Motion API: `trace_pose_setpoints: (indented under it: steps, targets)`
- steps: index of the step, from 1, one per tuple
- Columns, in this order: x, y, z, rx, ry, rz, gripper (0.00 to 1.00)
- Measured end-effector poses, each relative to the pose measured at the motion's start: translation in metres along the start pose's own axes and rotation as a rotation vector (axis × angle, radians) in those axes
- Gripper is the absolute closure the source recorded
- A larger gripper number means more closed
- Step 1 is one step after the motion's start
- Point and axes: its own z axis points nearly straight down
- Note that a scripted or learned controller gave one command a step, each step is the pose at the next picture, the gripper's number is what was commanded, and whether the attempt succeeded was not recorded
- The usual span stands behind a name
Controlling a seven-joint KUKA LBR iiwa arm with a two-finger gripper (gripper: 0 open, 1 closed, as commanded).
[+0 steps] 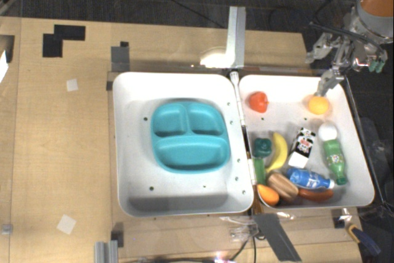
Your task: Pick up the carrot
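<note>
The carrot [268, 194] lies in the near left corner of the right bin [360, 151]. Its orange end points to the front edge, and a green top runs back along the divider. A bread-coloured roll [283, 184] presses against its right side. My gripper [330, 78] hangs over the far right corner of that bin, just above a yellow-orange fruit [318, 105] and well away from the carrot.
The right bin also holds a red fruit [258, 101], a banana [278, 151], a dark green piece [262, 146], a small carton [301, 148], a green bottle [333, 160] and a blue bottle [311, 180]. A teal divided plate [189, 135] sits in the left bin [129, 101].
</note>
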Motion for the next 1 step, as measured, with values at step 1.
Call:
trace_pose_setpoints:
  steps: [1]
  targets:
    - [-0.0130, -0.0462, -0.0771, 0.003, -0.006, -0.581, 0.00]
